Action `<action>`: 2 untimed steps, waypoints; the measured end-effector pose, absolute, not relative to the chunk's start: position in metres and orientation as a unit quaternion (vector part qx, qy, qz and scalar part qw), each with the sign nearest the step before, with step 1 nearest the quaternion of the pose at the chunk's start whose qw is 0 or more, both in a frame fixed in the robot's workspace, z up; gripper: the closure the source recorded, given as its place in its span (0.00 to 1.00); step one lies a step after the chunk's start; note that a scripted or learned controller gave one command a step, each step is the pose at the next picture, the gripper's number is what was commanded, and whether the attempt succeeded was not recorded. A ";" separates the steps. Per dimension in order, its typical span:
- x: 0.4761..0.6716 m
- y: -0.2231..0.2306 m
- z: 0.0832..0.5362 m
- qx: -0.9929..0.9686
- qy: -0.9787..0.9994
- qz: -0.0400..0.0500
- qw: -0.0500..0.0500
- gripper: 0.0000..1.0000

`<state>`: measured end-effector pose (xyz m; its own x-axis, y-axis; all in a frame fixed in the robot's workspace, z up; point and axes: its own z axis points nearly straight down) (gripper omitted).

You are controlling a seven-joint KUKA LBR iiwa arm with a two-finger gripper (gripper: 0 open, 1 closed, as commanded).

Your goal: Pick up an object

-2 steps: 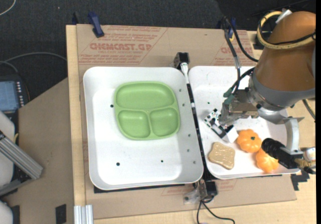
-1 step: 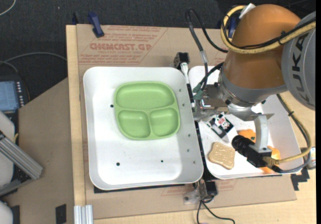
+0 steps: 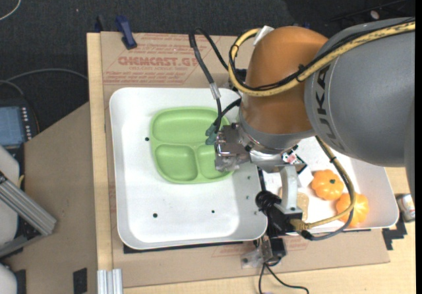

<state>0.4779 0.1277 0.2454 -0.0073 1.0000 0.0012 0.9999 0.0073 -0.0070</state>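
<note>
The arm reaches in from the right, its orange band bulking large over the seam between the two bins. The gripper sits low at the right side of the left bin, right at the right edge of the green tray. Touching the tray or just above it? Can't tell from this angle. Open or closed? Can't tell that either: the wrist hides the business end. Nothing shows as held.

The tray lies flat in the far half of the left bin, toward its right side, with one long compartment on the far side and smaller ones on the near side. The near half of that bin is bare white with a few dark dots.

Over in the right bin, mostly covered by the arm, two small orange pumpkins sit side by side: the far pumpkin, and the near pumpkin just right of it, with a yellow cable crossing its left side. Both are well apart from the gripper.

Beyond the bins, a blue clip sits at the far-left corner of the bench.
</note>
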 end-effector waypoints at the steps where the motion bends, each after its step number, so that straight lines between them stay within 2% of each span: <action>1: 0.481 0.129 0.384 -0.706 -0.708 -0.007 -0.004 1.00; 2: 0.479 0.168 0.428 -0.705 -0.709 -0.004 -0.001 1.00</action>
<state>0.4795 0.1679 0.4279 -0.0058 1.0000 0.0032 1.0000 0.0058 0.0068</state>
